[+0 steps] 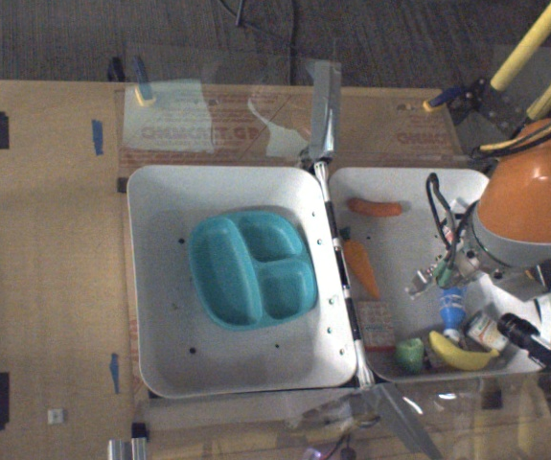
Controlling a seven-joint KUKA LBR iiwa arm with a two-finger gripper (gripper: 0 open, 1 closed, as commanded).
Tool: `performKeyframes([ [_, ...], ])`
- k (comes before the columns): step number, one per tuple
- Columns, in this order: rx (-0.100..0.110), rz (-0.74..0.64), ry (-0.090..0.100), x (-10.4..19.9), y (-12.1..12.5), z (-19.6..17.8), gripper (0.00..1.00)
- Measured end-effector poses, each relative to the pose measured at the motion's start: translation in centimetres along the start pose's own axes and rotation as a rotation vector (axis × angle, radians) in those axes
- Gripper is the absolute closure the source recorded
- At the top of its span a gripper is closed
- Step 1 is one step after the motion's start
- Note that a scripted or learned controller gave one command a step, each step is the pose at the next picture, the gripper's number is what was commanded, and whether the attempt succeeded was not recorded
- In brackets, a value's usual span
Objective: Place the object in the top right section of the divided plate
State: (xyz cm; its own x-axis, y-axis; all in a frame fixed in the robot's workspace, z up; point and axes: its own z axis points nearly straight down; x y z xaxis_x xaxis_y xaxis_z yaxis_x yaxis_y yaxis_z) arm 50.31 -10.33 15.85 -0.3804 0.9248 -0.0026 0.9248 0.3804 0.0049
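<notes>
Small blue-and-white plastic bottle (452,309), in the white bin (400,247) at lower right of the frame just below the gripper (440,276), looks to us like the object: light, stiff, slick, apt to roll, best pinched across its middle; we cannot tell whether the gripper is open or closed.

My grey arm (534,247) with its rounded orange band, black cables looping beside my wrist, my small metallic gripper (436,278) with thin silvery fingers
</notes>
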Motion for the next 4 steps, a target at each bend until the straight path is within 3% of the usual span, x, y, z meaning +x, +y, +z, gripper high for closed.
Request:
performKeyframes([
  [1, 0.003, 0.155, 0.0, -4.3, -1.4, 0.2, 1.0],
  [2, 0.006, 0.066, 0.004, 9.7, 1.4, -2.6, 1.0],
  [3, -0.008, -0.044, -0.017, 12.1, 2.9, -1.2, 1.0],
  [4, 0.001, -0.21, 0.001, 14.7, 11.3, -2.6, 1.0],
])
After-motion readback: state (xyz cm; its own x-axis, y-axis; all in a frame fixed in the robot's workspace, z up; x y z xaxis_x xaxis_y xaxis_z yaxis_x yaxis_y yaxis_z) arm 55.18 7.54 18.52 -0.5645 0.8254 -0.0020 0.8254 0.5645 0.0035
